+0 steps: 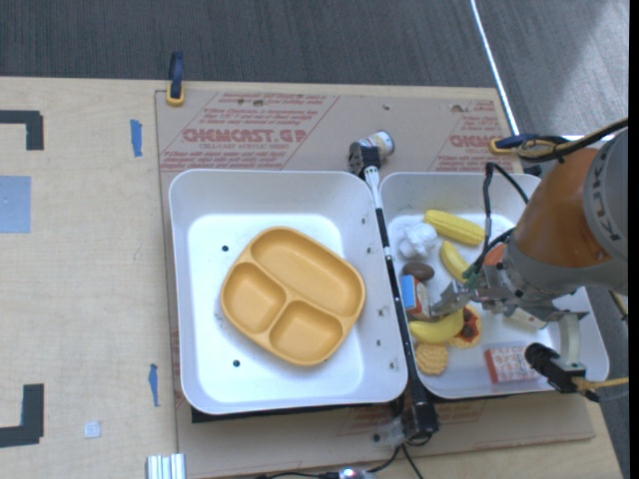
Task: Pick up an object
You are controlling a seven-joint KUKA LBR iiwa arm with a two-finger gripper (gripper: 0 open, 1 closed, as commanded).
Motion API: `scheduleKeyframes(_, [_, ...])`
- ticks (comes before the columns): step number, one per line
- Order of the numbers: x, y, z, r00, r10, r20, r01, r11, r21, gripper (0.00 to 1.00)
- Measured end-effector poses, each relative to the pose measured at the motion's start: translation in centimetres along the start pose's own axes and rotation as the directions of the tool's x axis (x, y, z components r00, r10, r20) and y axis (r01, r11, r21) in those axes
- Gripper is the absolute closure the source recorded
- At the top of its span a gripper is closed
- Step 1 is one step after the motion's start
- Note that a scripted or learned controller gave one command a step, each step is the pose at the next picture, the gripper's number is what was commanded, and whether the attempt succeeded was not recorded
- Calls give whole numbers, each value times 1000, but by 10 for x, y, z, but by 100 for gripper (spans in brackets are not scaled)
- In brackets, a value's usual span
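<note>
Arm (pixel 569 233): reaches in from the right, low over the right bin (pixel 596 342), wrist bent toward the bin's left wall.
Gripper (pixel 461 295): down among the clutter in the left half of the right bin; too small and tangled with cables to read its opening, cannot tell.
Target, my guess: the banana (pixel 439 327), lying along the bin floor near the left wall, just below the gripper tip.
Neighbours: corn (pixel 454 227) toward the back edge, a cracker (pixel 431 359) at the front-left corner, a red packet (pixel 506 364) near the front edge, a white lump (pixel 414 236) at the back-left.
Step in hand: settling onto one item before closing.
How to do it well: centre across the banana's narrow width, not its length; keep off the bin wall; lift straight up so the neighbours stay put.
Risk: pieces crowd and touch, so a close may pinch two or slide off the curved skin.
Left bin (pixel 190 267): holds a yellow tray (pixel 292 294), three compartments, sitting mid-floor.
Surface: bins on a printed board (pixel 260 128) atop a pale wood bench (pixel 80 287).
Room: dark carpet (pixel 300 18) beyond the back edge.
</note>
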State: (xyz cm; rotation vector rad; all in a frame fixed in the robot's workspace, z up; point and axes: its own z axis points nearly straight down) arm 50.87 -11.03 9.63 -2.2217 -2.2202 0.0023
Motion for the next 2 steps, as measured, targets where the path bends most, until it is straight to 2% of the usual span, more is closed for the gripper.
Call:
scheduleKeyframes(1, [14, -28, 10, 1000, 0, 0, 0, 1000, -6, 0])
scheduleKeyframes(2, [14, -27, 0, 1000, -1, 1, 1, 1000, -9, 100])
